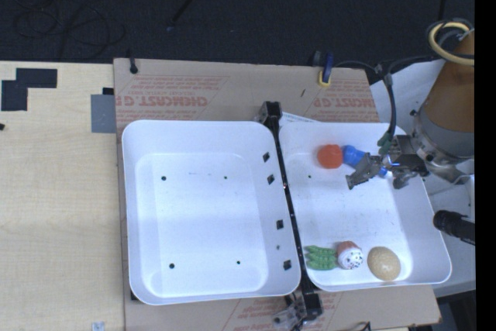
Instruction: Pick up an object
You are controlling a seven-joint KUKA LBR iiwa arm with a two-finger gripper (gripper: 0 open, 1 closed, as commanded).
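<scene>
In the right bin, an orange ball lies near the far wall with a small blue object touching its right side. Along the near wall sit a green toy, a white and red speckled object and a tan egg-shaped object. My gripper hangs over the right part of this bin, just right of the blue object, with its dark fingers spread apart and nothing between them.
The left bin stands beside the right one, split from it by a black divider. Both rest on a cardboard sheet. A black cable loops above the arm at the right.
</scene>
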